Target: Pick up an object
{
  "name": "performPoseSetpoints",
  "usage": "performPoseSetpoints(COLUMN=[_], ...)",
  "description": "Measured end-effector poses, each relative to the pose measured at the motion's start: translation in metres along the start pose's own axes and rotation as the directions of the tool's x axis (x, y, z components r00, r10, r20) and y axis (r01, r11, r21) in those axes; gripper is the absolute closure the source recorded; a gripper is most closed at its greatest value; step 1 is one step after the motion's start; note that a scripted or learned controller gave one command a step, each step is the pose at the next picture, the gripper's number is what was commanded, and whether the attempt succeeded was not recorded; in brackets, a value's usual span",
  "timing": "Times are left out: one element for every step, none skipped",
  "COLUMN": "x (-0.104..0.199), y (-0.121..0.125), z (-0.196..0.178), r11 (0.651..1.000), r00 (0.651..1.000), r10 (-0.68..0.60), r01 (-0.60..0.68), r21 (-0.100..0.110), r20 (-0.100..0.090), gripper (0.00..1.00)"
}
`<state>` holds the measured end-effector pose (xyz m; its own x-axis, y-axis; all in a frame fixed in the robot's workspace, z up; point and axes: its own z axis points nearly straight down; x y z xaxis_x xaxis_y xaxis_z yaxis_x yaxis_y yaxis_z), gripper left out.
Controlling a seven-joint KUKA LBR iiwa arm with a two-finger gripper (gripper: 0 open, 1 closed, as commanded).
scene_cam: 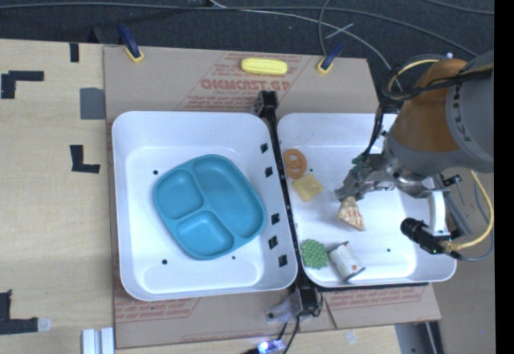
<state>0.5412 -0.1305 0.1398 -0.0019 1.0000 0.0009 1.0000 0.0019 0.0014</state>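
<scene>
Low in the right bin (401, 132), the tool (353, 190) hangs just above the tan wedge (351, 216), its spread impossible to tell, and closing off-centre could nudge the wedge aside, ungrasped.

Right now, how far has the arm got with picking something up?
The gripper is down in the right bin, just above a wedge-shaped tan piece. That piece lies on the bin floor, so nothing looks lifted yet. Grasping and raising it are left.
</scene>
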Motion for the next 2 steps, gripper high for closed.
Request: performPoseSetpoints(x=[0.003,0.006], y=[0.000,0.000], z=[-0.042,-0.105], r11=[1.000,1.000], r00=[1.000,1.000], r10=[0.000,0.000], r01=[0.000,0.000], r21=[-0.001,-0.004], r20=[0.000,0.002], gripper=[1.00,1.00])
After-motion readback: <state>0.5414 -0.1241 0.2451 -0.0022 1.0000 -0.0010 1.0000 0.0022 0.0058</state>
